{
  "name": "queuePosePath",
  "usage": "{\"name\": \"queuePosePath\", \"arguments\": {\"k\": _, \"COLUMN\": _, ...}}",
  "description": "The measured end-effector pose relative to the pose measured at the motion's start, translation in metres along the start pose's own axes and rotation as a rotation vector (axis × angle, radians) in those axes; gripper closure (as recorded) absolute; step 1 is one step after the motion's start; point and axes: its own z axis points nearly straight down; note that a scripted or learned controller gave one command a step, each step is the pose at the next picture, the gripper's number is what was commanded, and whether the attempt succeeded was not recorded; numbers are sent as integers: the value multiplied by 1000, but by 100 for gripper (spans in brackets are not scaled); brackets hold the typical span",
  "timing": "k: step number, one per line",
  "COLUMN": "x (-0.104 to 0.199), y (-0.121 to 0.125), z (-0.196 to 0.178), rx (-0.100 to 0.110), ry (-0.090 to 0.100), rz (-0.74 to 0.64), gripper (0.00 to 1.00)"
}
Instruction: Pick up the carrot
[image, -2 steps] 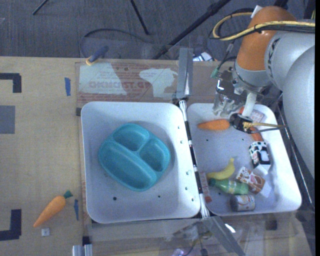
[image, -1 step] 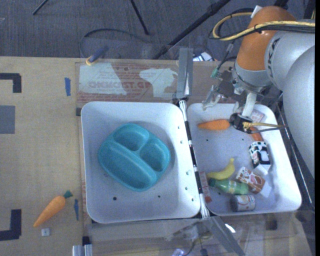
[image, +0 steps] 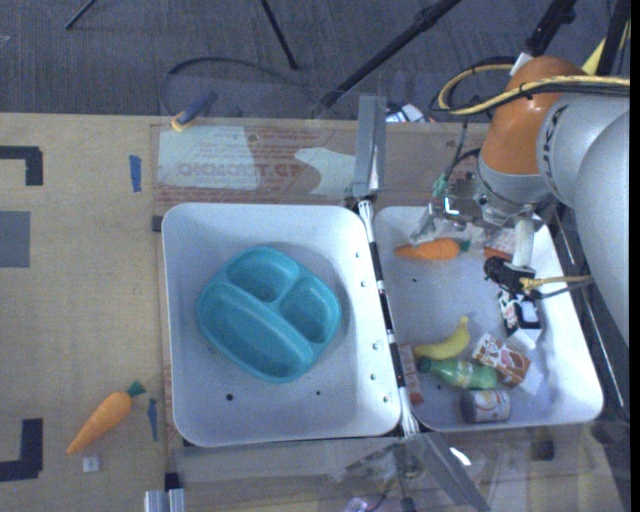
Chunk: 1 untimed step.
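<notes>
camera view: the gripper (image: 446, 215) was seen low over the far end of the right bin (image: 570, 330), just above a carrot (image: 428, 250) lying there, and it could not be told whether anything was pinched.

The grey arm (image: 600, 150) is reaching in from the right edge of the camera view, its thick upper link filling the top right corner. The orange band (image: 520, 115) above the wrist is facing the camera, rounded and tilted toward the left. Below it the wrist is pointing downward, and the end effector (image: 452, 215) is hanging at the far end, its metal parts showing dimly and too small to read clearly
</notes>
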Motion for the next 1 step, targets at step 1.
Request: {"name": "queuePosePath", "arguments": {"k": 1, "x": -37, "y": 7, "z": 30, "rx": -20, "ry": 8, "rz": 29, "gripper": 0}}
